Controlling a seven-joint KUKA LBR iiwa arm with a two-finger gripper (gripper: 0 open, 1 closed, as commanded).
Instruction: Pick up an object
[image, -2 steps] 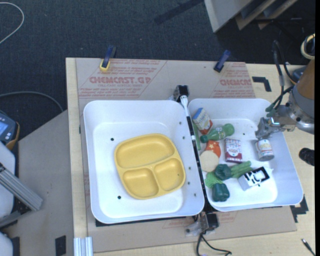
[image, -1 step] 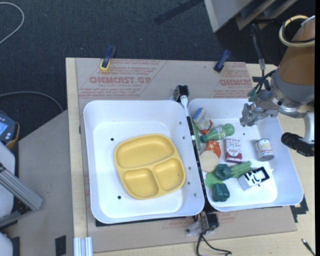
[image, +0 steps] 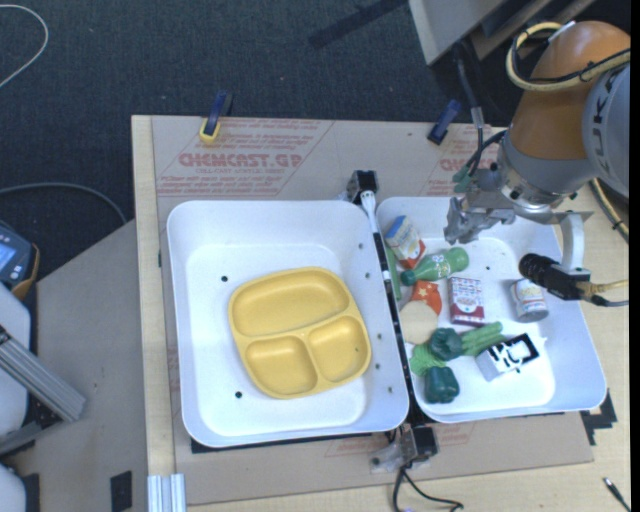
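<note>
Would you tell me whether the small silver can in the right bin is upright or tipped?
Tipped: the silver can lies on its side.

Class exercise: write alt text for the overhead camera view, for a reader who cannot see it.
A grey robot arm with an orange band reaches in from the right, its gripper above the right white bin, which holds small groceries including a green plastic bottle and a red-labelled packet. The left white bin holds a yellow three-compartment tray.
</note>
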